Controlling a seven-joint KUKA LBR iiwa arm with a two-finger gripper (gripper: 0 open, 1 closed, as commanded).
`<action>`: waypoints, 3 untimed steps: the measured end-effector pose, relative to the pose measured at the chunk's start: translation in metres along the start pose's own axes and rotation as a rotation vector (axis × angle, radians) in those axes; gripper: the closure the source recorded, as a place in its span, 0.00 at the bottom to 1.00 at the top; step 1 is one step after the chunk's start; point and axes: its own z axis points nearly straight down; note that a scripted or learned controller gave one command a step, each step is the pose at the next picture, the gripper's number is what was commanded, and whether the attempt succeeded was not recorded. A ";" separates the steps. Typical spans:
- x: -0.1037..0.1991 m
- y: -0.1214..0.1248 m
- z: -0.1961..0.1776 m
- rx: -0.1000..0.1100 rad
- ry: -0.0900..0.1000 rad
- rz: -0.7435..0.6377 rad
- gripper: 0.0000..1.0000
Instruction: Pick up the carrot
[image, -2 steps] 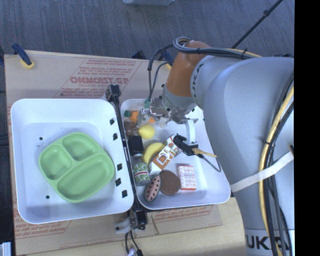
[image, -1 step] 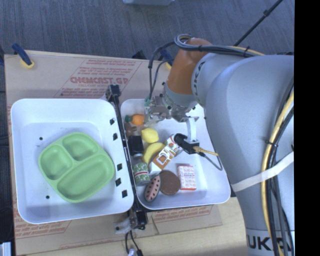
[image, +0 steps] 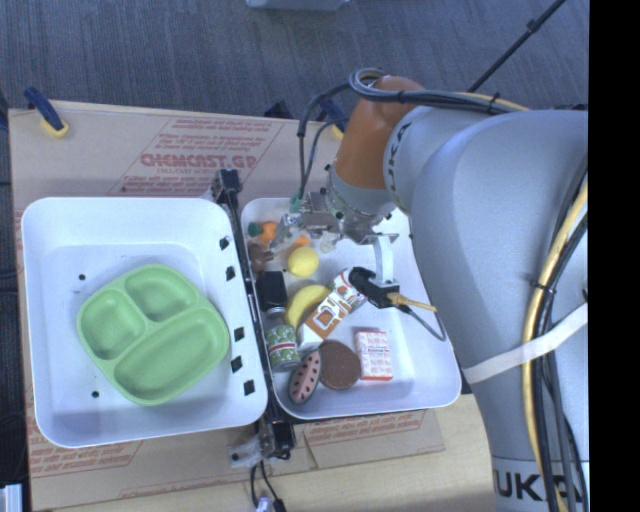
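Arm (image: 470, 200) bent down over the right bin's (image: 440, 375) far end, wrist near the carrot (image: 268, 230), jaws' state indiscernible.

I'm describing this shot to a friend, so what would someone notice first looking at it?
First the big grey arm with its orange band, reaching in from the right over the right bin. Next the green divided plate, alone in the left bin. Then the clutter in the right bin: a yellow lemon, a banana, a small can and a brown cookie.
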 end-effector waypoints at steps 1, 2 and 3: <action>-0.010 0.000 0.011 -0.002 0.003 0.003 0.00; -0.009 0.000 0.001 0.001 0.005 -0.001 1.00; -0.010 0.000 0.000 0.001 0.002 0.000 0.00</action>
